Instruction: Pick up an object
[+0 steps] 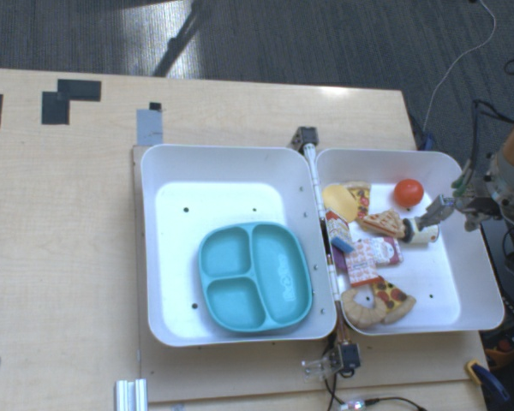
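Observation:
The right bin (463, 302) holds several toy foods. A red tomato (408, 193) lies at the back, with a yellow piece (346, 200) to its left. A pizza wedge (383, 223) sits in the middle, above a red-and-white packet (368, 259) and a small blue piece (342, 244). A round pizza-like toy (377, 303) rests at the front. My gripper (430, 221) comes in from the right over the bin's right half, low beside the pizza wedge and just above a small white piece (420, 236). Nothing is visibly held.
The left bin (167, 229) carries a blue three-compartment plate (255, 275) toward its front right. The divider between the two bins (319, 221) runs right beside the toys. The arm's wrist (505, 187) hangs over the right bin's outer rim.

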`<state>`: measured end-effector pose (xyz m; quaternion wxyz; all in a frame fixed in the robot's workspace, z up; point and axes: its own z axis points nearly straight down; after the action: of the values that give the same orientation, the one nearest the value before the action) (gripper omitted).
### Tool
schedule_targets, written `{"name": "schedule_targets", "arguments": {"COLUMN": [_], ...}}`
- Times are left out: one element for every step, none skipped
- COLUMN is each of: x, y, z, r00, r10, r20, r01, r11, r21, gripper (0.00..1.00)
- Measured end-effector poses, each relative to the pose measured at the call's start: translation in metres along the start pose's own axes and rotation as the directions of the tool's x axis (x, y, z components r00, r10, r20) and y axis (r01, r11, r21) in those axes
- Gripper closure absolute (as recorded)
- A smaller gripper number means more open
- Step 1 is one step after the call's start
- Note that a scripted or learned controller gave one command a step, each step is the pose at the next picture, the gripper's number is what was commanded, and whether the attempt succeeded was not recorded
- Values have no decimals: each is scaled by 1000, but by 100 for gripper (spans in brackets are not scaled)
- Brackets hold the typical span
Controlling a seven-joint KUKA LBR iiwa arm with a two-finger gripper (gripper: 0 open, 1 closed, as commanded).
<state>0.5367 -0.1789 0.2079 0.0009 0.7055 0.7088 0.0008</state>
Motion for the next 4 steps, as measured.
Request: {"name": "schedule_targets", "arguments": {"x": [26, 63, 64, 88], "y": [-16, -44, -41, 25], "z": [110, 117, 105, 117], "r00": [1000, 1000, 1000, 1000], "r10": [4, 6, 3, 0], "r20": [2, 8, 7, 3], "r01": [-3, -5, -3, 0], "r11": [1000, 1000, 1000, 1000], "r21": [-10, -21, -27, -15], "gripper": [0, 0, 100, 100]}}
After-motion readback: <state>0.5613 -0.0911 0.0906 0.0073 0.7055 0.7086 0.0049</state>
